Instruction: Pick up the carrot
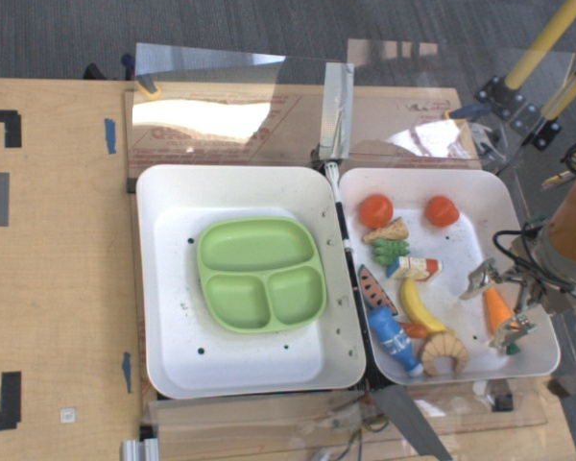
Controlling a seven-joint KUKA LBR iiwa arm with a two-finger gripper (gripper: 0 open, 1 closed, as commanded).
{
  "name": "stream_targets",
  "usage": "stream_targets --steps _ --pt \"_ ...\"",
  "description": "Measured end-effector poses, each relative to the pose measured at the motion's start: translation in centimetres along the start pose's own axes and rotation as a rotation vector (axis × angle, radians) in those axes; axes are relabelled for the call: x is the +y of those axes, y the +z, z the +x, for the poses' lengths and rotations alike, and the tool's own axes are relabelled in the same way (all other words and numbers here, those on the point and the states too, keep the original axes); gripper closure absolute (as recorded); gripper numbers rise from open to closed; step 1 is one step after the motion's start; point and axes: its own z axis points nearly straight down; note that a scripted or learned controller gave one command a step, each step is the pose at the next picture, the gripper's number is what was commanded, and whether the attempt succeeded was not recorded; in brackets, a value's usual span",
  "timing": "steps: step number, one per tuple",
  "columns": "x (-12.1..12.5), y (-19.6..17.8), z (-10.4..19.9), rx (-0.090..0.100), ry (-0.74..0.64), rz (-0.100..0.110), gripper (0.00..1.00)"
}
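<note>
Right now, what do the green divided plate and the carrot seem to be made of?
The green divided plate looks like moulded plastic with a matte finish: one even colour, soft rounded ridges, faint sheen. The carrot, lying between the fingers of the gripper, seems a toy, probably plastic: flat uniform orange, smooth surface. It is small, so this stays uncertain.

No text or labels can be read

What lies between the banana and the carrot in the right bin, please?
In the camera view, only bare white bin floor separates the banana from the carrot, which sits between the fingers of the pincer.
</note>
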Motion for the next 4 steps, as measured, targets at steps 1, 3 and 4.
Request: stream_targets --steps 1,3,4 --pt "0.1 1.2 0.4 0.019 0.51 -0.006 0.0" --pt "-0.1 0.0 0.0 0.005 0.509 0.001 0.0" --pt "1.5 1.2 0.2 0.018 0.555 0.0 0.0"
